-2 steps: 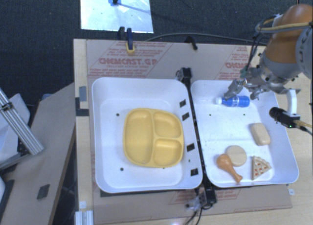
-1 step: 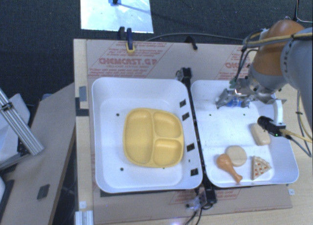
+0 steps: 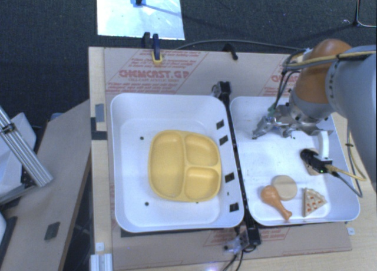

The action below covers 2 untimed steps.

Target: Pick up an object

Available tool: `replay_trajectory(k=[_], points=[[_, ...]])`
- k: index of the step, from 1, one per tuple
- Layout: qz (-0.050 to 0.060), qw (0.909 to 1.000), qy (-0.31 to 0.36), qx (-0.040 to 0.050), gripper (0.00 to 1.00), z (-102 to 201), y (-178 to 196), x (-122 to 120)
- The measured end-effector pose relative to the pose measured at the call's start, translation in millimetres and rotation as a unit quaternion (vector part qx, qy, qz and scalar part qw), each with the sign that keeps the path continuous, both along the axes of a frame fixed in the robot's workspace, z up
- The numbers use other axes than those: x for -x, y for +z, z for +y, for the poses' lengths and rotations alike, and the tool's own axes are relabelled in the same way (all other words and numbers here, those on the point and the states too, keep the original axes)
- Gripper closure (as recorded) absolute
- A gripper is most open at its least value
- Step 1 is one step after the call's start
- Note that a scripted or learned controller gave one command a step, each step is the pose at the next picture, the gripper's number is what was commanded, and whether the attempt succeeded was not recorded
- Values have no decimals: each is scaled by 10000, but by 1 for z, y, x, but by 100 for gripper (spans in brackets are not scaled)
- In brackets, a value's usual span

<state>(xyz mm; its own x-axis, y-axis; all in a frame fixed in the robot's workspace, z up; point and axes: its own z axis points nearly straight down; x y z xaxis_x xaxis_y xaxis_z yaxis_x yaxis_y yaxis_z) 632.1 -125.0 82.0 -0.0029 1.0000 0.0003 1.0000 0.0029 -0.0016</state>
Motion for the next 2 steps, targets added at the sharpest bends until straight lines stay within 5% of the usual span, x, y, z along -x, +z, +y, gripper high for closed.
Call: replay_trajectory(k=[1,2], points=[[-35,10000,8,8,100,0,14,-2],[-50,10000,-3,10,100,-8,76,-7]])
